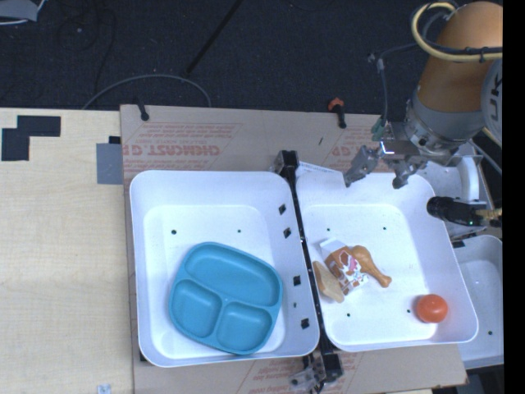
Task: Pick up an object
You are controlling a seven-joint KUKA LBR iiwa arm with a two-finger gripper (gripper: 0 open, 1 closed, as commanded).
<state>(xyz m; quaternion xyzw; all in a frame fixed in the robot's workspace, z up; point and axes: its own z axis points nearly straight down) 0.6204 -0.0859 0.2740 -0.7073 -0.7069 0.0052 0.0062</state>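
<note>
Claw hangs at the 12 o'clock rim of the right bin, its two prongs spread well apart, nothing between them. Arm enters from 3 o'clock.

Step in hand, as I read it: the approach, before any grasp. No object picked yet.

Candidates in the right bin: a small clump near centre, toward 6 o'clock from the claw, made of a tan drumstick-shaped toy with a red-and-white packet lying against it; and an orange-red ball at 4 o'clock in the bin, well apart from the clump. Left bin holds a blue divided tray.

Next move likely calls for travel toward 6 o'clock, descent over the clump, prongs straddling the drumstick's narrow shaft. The ball looks round and liable to roll.
</note>
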